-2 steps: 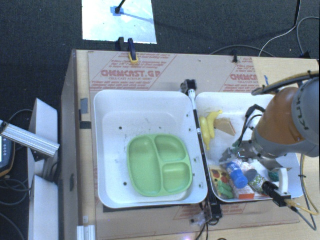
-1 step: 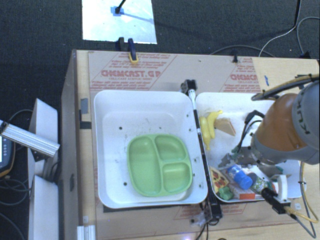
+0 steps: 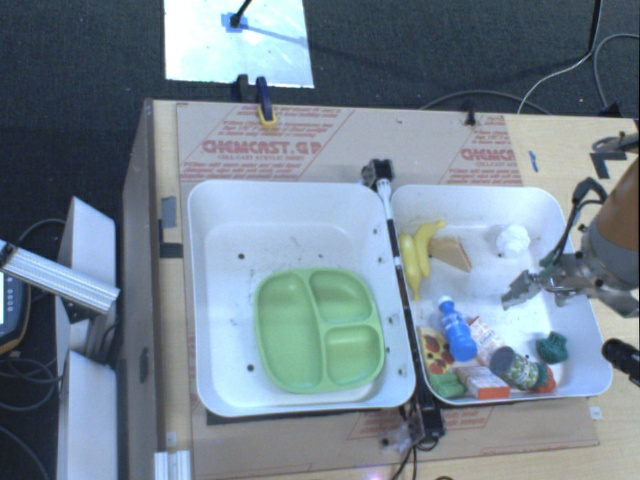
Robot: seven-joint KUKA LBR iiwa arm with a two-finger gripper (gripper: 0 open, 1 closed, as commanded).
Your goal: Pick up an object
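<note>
Brown board covers the surface (image 3: 300, 138), and two white bins sit on it side by side. Left bin (image 3: 230, 228) holds a green divided tray (image 3: 320, 330). Right bin (image 3: 540, 208) carries the clutter: a banana (image 3: 415, 251) and a tan wedge (image 3: 452, 255) near its left wall, a white ball (image 3: 512, 239) toward the back, a blue bottle (image 3: 458, 330) lower down, a dark can (image 3: 518, 368) and a small teal lump (image 3: 551, 347) along the front edge, with red and green packets beside them.

Arm (image 3: 612, 238) reaches in from the right, and its gripper (image 3: 530, 286) hangs over the bare middle of the right bin. Whether its jaws are spread or closed I cannot tell from this slant; nothing shows between them.

No single target is named, so any of these would do. Nearest are the ball, just behind the gripper, and the teal lump, just in front of it toward the bin's front rim. The bottle lies farther to the left, its long axis running roughly back to front, cap toward the back.
</note>
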